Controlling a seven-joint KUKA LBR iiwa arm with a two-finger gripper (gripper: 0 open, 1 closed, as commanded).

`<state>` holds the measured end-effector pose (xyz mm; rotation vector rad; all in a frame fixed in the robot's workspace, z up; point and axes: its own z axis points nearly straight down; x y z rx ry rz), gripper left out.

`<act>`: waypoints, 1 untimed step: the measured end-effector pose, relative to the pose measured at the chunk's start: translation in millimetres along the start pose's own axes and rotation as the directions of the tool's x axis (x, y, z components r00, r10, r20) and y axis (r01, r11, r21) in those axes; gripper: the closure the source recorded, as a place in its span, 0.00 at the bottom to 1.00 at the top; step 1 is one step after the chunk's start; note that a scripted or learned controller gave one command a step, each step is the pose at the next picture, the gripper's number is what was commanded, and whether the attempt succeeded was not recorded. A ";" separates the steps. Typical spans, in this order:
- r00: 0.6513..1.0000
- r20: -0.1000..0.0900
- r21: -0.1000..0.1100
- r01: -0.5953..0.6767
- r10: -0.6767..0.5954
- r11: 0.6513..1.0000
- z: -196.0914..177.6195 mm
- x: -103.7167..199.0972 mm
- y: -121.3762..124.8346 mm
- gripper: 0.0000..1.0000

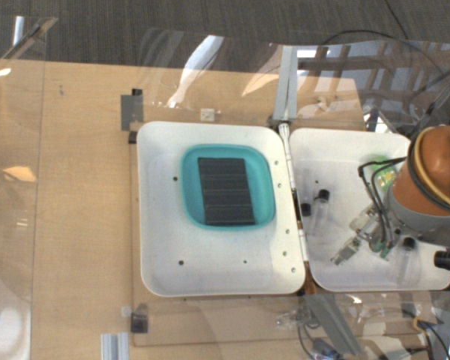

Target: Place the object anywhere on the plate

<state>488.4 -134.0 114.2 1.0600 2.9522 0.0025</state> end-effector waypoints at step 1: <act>0.922 0.005 -0.002 0.387 -0.387 0.922 -146.7 36.2 47.4 0.00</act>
